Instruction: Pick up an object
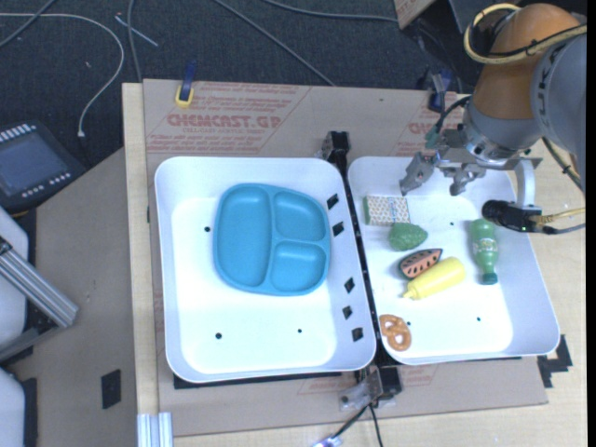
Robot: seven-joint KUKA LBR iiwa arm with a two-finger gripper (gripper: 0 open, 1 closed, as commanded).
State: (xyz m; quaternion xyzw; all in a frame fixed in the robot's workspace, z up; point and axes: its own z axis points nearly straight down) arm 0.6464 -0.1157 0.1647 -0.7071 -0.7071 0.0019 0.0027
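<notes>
My gripper (pixel 435 181) hangs over the back of the right bin (pixel 521 329), its two fingers spread open with nothing between them. Just below it to the left lies a pale checkered packet (pixel 386 209). Further toward the front are a green leafy piece (pixel 407 237), a watermelon slice (pixel 421 263) and a yellow bottle (pixel 436 278). A green bottle (pixel 484 248) lies to the right of them. A pretzel (pixel 395 331) sits near the bin's front left corner.
The left bin (pixel 186 324) holds a blue divided plate (pixel 272 238). A black divider (pixel 349 250) runs between the bins. Cardboard covers the bench around them, and cables trail across the floor at the back.
</notes>
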